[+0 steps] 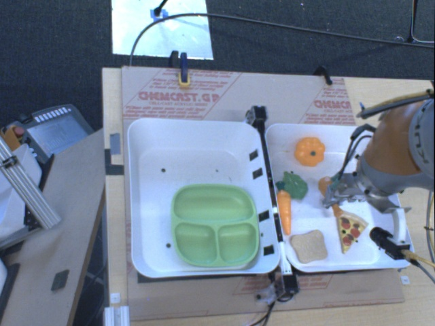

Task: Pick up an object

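We see gripper (334, 197) low in right bin (380, 133), above pizza slice (351, 228); finger state we cannot tell. Approach step; next: descend, close on slice.

right bin (285, 138) crowded, green tray (215, 224) beside

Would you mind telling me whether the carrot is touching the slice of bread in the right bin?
Apart. The camera view shows white bin floor between the carrot tip and the slice of bread.
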